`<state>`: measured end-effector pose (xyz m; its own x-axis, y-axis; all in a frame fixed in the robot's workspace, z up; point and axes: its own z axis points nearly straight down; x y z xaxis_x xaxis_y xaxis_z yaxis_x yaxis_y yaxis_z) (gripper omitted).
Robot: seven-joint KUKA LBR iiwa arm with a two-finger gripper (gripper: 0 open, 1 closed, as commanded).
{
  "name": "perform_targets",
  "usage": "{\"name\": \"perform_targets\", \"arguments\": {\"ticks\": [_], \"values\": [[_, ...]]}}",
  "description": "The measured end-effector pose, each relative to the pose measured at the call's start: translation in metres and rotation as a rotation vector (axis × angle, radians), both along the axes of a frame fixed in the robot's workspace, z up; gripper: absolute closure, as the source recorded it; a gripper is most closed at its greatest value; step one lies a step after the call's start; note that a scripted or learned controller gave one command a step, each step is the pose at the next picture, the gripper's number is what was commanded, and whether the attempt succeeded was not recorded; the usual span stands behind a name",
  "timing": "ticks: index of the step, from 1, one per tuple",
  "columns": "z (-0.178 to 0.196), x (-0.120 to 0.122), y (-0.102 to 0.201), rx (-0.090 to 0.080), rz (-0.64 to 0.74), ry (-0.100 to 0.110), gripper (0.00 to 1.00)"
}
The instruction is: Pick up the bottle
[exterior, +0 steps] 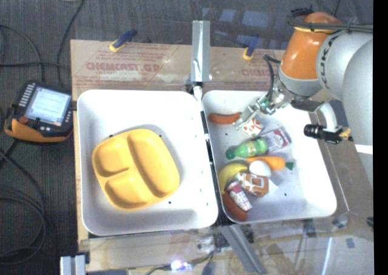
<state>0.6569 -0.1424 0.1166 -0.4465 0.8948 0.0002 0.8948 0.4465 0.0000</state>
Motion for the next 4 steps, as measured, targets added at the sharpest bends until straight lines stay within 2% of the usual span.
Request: {"name": "perform_targets", "arguments": {"ticks": [1,2,3,4], "values": [[-0.026,-0.051,0.027,-0.008,0.199,-0.015,0.00],[-0.025,-0.097,0.008,-0.008,0.559,-0.016,0.00],[-0.014,-0.094,0.010,-0.007,0.560,-0.027,1.00],[-0.024,-0.122,-0.037,-0.008,0.629,-0.019,1.00]]}}
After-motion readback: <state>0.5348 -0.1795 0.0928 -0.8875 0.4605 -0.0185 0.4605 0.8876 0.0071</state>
